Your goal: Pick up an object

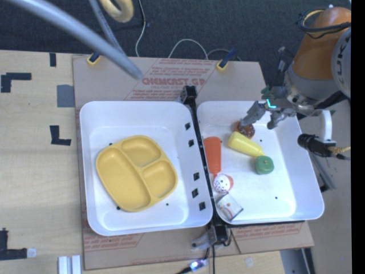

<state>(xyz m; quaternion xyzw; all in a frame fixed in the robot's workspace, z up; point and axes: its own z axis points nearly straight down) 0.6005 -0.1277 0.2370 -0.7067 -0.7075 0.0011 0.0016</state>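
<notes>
Gripper hangs spread and holding nothing over right bin far side, near yellow corn; we judge it light, stiff, slippery, best pinched mid-body.

"CHEMCAST GP" on brown cardboard sheet
</notes>
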